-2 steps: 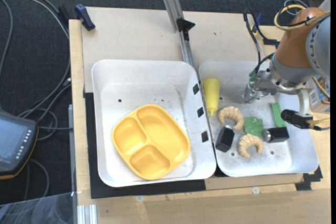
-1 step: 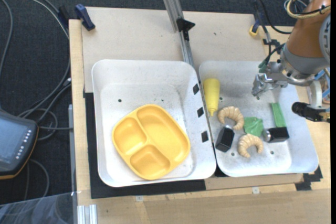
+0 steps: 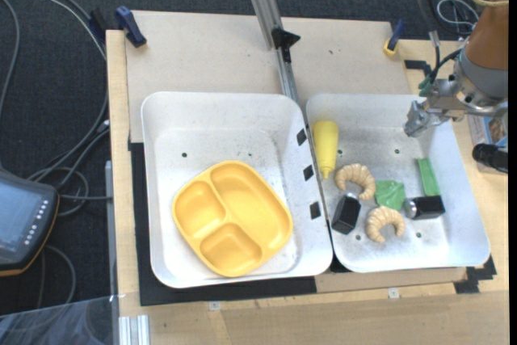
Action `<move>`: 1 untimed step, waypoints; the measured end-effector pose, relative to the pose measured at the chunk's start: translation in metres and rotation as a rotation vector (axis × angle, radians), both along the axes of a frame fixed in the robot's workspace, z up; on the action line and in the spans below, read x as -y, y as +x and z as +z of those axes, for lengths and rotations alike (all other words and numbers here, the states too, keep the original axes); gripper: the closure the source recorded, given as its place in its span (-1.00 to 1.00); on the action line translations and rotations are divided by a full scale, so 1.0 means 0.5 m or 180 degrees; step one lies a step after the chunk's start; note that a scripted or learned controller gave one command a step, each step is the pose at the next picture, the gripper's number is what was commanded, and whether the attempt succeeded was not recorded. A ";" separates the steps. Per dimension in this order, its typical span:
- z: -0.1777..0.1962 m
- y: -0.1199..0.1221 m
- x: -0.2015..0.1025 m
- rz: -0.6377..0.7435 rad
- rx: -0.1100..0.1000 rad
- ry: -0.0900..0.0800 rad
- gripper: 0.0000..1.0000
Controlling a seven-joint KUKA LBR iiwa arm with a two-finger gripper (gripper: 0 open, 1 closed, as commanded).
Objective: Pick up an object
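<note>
Two croissants (image 3: pixel 356 178) lie mid-bin while the claw (image 3: pixel 417 122), its state untellable, hangs over bare floor near the right bin's (image 3: pixel 460 198) far edge.

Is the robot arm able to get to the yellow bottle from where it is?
Probably yes. The gripper hovers over the right bin's far right corner, and the yellow bottle lies in the same bin by its left wall. Nothing lies on top of it; the nearest croissant sits just below it, apart.

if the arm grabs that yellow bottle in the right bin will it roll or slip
The yellow bottle lies on its side and looks round, so a nudge would probably roll it. Its smooth, tapering neck may slip; the wider body seems the safer grip.
</note>
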State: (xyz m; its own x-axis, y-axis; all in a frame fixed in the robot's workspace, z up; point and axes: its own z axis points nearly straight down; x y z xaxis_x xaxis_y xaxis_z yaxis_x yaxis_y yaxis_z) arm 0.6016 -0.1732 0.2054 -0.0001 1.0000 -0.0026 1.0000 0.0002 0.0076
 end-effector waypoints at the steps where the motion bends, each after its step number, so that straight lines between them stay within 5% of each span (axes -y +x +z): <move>1: 0.121 0.021 0.005 0.0005 0.0005 0.0000 1.00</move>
State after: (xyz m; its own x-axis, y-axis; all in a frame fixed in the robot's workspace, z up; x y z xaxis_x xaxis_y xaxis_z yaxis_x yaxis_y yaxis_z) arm 0.6118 -0.1756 0.2659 -0.0019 1.0000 -0.0026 1.0000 0.0019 0.0092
